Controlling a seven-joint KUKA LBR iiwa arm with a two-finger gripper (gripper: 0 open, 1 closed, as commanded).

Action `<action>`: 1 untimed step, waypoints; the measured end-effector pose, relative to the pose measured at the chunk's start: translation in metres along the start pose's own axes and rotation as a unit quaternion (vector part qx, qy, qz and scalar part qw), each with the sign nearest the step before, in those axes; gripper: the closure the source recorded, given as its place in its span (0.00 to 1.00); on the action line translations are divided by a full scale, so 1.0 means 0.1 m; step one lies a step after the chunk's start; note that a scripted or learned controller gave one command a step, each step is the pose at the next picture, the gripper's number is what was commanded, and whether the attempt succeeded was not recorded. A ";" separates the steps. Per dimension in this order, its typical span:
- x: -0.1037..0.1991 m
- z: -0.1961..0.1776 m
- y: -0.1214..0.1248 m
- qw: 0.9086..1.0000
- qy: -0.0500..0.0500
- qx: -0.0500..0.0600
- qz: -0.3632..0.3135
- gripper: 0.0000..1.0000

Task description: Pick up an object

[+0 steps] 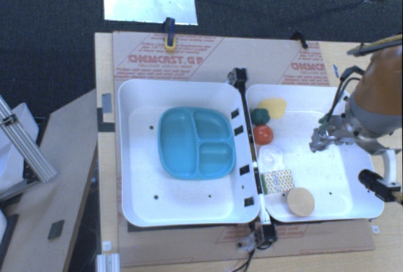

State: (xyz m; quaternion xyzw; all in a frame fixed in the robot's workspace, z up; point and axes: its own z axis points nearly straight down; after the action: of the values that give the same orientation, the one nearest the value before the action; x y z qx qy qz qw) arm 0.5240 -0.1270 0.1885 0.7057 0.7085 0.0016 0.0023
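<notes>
Two white bins (126, 157). One blue divided tray (195, 143). One each: yellow object (272, 106), green object (260, 116), red ball (263, 135), wooden disc (300, 201), patterned packet (278, 181).

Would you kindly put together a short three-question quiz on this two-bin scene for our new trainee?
1. True or false: the blue divided tray lies in the same bin as the red ball.
2. Multiple choice: which item sits nearest the front edge of the right bin? A) yellow object B) green ball C) round wooden disc
3. Fill in: the gripper hovers over the ____ bin.

Key:
1. False; the tray is in the left bin, the red ball in the right one.
2. C
3. right
</notes>
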 end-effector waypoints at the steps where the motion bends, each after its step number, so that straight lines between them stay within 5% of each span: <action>1: -0.02 -0.64 0.01 1.000 -0.001 -0.001 0.000 1.00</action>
State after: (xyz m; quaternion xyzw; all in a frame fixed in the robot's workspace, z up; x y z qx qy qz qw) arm 0.5244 -0.1292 0.2526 0.7055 0.7087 0.0021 0.0036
